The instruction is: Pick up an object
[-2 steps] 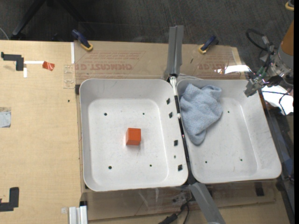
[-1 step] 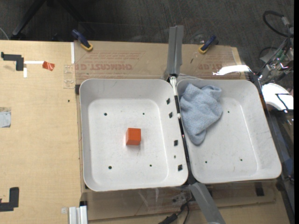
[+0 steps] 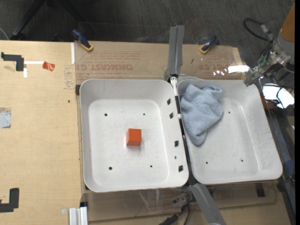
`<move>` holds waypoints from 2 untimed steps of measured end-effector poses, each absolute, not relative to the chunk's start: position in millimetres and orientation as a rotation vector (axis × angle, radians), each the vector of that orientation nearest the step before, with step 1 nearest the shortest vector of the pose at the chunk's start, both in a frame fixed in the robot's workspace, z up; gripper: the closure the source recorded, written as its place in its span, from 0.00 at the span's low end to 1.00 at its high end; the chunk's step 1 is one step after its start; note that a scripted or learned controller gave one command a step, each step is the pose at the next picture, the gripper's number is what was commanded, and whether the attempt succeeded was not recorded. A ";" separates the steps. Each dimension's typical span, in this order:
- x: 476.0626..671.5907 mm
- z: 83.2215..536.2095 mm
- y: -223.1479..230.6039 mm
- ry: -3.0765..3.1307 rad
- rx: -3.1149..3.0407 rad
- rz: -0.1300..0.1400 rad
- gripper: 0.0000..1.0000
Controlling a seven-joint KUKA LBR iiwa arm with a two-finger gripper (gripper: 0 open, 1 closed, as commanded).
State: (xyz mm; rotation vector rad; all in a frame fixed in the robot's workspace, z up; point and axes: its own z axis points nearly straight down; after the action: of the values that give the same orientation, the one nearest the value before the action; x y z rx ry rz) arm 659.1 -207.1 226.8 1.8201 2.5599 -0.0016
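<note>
Camera view: arm comes in at the upper right, about 2 o'clock, only its wrist end visible, with an orange band [image 3: 290, 20] at the frame edge and grey hardware below it. The claw [image 3: 262, 70] hangs over the far right corner of the right bin [image 3: 262, 165], at or just past its rim, pointing down and left; cables loop around it. Cannot tell whether the claw is released or clenched, too small and cluttered; nothing visible in it. Red block [image 3: 134, 137] sits on the floor of the left bin [image 3: 93, 172], roughly centre, a touch toward 6 o'clock, well apart from the claw. Grey-blue cloth [image 3: 201, 110] lies crumpled in the right bin at its 10 o'clock corner, against the divider side, near the claw but not touching it. Bins sit side by side, touching, on the counter [image 3: 37, 125]. Two clamps at the 12 o'clock edge of the cardboard sheet [image 3: 122, 62].
</note>
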 end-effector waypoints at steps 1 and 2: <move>659.3 209.5 -177.6 2.582 1.787 -0.001 1.00; 659.2 205.5 -167.1 2.582 1.787 -0.001 1.00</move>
State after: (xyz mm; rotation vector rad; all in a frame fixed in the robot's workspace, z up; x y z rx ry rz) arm 659.2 -167.1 205.5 1.7866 2.5818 -0.0010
